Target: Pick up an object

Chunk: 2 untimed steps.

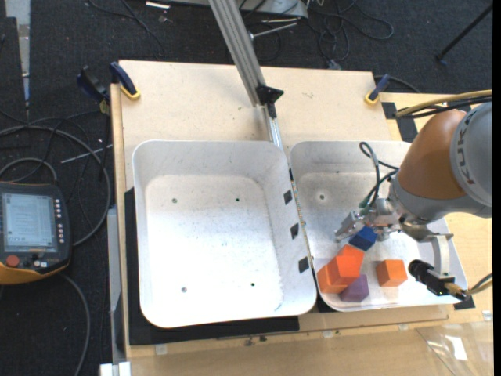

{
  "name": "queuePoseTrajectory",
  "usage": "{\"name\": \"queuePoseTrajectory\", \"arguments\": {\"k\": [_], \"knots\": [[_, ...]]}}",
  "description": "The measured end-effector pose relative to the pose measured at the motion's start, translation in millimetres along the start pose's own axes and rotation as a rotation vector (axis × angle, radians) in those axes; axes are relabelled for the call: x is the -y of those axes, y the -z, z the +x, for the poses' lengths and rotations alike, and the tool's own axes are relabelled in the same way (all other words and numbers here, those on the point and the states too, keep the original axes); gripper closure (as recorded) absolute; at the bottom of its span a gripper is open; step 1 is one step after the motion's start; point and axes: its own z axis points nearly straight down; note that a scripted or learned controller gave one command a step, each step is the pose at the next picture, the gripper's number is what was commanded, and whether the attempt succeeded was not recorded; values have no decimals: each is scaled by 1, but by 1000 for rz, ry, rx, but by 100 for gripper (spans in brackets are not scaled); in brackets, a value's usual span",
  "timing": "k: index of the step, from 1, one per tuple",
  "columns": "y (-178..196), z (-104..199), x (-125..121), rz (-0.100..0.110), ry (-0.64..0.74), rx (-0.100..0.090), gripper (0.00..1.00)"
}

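Reach is the step in hand: my gripper (358,227) is down in the right bin (325,159), right at a blue block (362,239) that seems to sit between its fingers, though I can't tell whether they are closed on it. Just below it lie two orange blocks (341,271) and a purple one (355,290); next I judge a firm squeeze, then a straight lift
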Motion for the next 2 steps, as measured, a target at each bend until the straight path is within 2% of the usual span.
{"name": "queuePoseTrajectory", "arguments": {"k": [1,2], "knots": [[10,-2,-2,-4,-4,1,100],[104,81,5,-9,5,-1,100]]}}
